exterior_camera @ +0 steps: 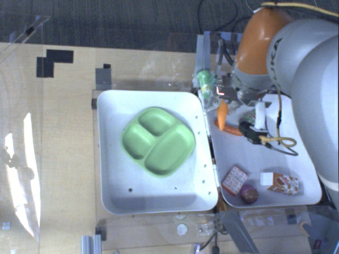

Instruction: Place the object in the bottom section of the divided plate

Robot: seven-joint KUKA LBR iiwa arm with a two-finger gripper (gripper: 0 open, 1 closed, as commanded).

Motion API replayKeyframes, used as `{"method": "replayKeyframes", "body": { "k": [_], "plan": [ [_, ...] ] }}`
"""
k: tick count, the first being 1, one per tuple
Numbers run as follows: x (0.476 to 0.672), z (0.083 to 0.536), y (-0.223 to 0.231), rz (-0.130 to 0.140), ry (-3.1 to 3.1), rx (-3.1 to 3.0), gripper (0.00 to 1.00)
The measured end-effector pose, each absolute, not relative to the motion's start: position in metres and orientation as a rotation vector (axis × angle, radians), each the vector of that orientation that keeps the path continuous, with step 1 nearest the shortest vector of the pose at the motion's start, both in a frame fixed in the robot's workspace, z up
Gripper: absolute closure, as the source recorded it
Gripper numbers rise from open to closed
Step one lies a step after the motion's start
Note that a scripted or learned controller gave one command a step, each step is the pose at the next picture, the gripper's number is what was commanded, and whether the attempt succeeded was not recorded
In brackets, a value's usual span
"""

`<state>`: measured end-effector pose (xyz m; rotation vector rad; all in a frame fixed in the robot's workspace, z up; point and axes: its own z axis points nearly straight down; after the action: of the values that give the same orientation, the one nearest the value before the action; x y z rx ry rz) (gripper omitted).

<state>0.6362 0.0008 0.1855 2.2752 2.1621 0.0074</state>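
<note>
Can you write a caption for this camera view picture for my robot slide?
Robot arm reaching over the right bin of small objects, beside a green divided plate in the left bin.

A patterned packet (234,180) lies beside a dark round fruit (249,194) in the right bin (310,194). Near them lies an orange-and-white carton (280,183). Black tape marks (53,61) sit on the worktop (58,168).

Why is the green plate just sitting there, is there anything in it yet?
Nothing yet. The green plate lies flat in the left bin, and its three sections show bare green. The orange carrot lies in the right bin.
</note>
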Motion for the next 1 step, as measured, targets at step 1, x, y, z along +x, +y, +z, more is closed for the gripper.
{"method": "replayKeyframes", "body": {
  "k": [1],
  "plan": [
    [0.6035,0.1997,0.0672,0.007,2.432,1.985,1.00]
  ]
}}
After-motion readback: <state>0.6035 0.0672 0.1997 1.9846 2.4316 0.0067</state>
